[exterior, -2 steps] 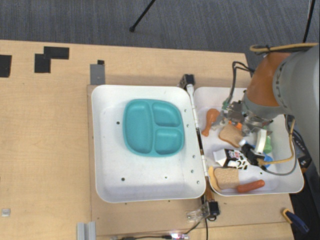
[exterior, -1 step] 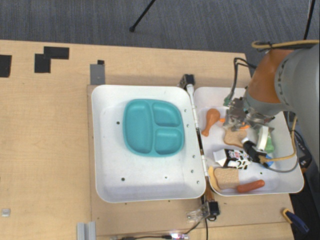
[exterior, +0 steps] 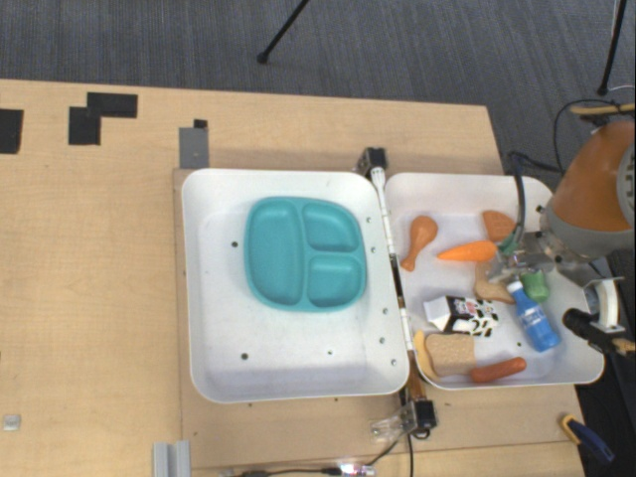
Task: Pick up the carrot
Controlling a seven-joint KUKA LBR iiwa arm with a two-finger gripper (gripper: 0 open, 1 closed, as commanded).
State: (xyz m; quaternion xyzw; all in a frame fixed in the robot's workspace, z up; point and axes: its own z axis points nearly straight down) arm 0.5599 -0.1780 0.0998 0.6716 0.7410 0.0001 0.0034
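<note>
A: Carrot (exterior: 467, 252) lies flat in the right bin (exterior: 452, 192), thick end toward the arm (exterior: 596, 192), tip pointing at the drumstick (exterior: 418, 238) to its left.

B: And the hand?

A: The hand (exterior: 515, 259) sits just past the carrot's thick end, low among the clutter. Whether it is spread or pressed together, I cannot tell; nothing shows between its tips, so I would not call the carrot held.

B: What's crowding it?

A: A brown piece (exterior: 498, 225) just above, a blue bottle (exterior: 536, 324) with a green cap just below, a black-and-white carton (exterior: 469, 316) further down, then a bread slice (exterior: 452, 354) and a sausage (exterior: 497, 370) at the near wall. The left bin (exterior: 214, 266) carries a teal divided plate (exterior: 303, 254), well apart.

B: So the risk?

A: My guess: coming in at the carrot's end, the hand could shove it toward the drumstick instead of straddling it. It could also close on the brown piece or nudge the bottle, since both lie so near.
</note>
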